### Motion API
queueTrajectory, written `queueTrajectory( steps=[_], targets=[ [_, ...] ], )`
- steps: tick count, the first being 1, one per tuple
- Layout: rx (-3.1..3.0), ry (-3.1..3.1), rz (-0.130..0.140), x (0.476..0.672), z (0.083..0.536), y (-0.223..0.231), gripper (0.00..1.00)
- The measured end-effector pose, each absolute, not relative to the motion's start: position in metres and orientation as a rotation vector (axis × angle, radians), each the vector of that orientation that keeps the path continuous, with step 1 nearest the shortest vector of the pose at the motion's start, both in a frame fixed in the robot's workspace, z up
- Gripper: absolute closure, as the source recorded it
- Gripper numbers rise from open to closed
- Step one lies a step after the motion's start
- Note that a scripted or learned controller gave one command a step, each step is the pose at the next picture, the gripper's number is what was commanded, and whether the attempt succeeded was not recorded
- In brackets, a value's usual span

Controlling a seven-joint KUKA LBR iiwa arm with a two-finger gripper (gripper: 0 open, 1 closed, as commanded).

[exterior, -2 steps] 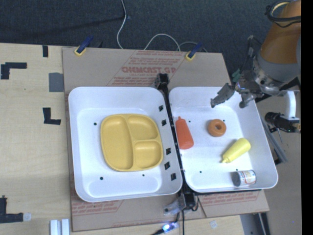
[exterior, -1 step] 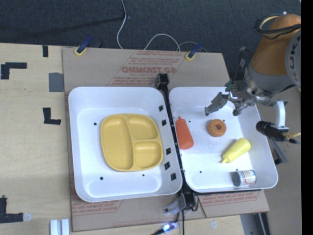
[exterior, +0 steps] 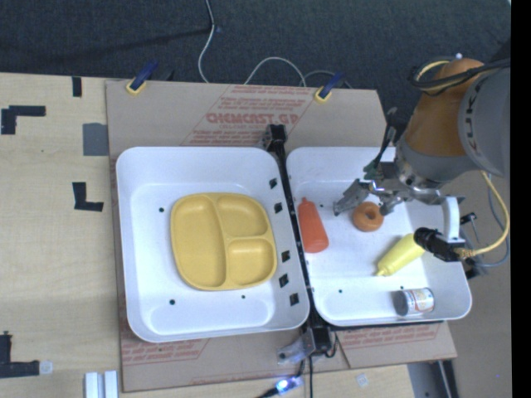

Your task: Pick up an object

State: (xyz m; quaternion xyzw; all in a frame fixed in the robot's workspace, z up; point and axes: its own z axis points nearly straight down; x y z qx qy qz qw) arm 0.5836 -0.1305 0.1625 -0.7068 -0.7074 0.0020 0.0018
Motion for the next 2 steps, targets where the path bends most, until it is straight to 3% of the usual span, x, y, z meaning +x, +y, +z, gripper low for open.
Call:
queueTrajectory(
  steps=[1,2],
  targets=[
    [-2.219,-2.220,0.006,0.582,0.116,-0.123,0.00],
    [-2.216,-2.223,0.002,0.582,0.128,-0.121,1.00]
  ],
)
